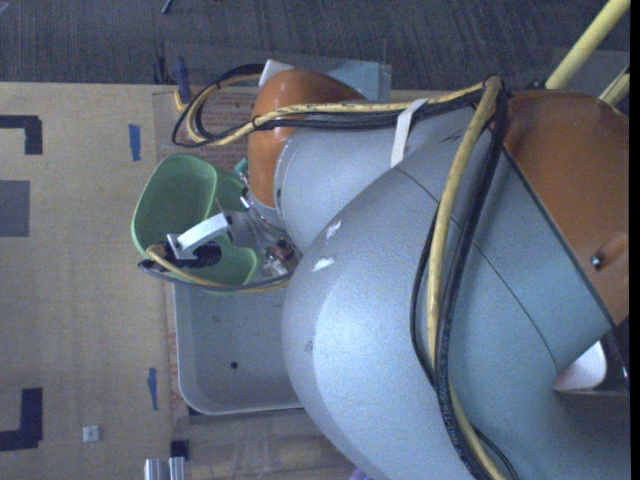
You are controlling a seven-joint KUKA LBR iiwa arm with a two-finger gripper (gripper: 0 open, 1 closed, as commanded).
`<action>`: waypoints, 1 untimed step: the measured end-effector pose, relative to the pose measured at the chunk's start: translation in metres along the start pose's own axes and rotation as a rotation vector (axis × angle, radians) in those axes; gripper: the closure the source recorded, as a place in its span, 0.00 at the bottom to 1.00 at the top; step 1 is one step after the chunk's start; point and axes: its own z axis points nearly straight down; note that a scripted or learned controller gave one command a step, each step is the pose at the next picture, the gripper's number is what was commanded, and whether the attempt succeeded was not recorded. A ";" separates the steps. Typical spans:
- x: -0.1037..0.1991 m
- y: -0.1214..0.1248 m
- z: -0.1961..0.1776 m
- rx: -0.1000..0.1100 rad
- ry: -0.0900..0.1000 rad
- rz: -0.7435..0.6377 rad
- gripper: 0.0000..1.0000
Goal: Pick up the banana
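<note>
My grey arm (pixel 400 298) reaches in from the right and covers most of both bins. Its orange band (pixel 285 98) sits above the wrist. The gripper (pixel 228 230) hangs over the left rim of the white bin (pixel 225 363). A green bowl-shaped thing (pixel 180 206) lies tilted right against the gripper, at the bin's left edge. Whether the gripper touches or holds it cannot be told from here. Whatever lies under the arm in the bins is hidden.
The wooden bench top (pixel 80 268) stretches to the left, with black corner marks (pixel 25 133) and blue tape strips (pixel 135 143). A yellow and black cable bundle (pixel 330 113) loops over the wrist. Dark carpet (pixel 300 13) lies beyond the bench.
</note>
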 end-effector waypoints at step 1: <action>-0.005 -0.003 0.012 0.000 0.004 0.210 1.00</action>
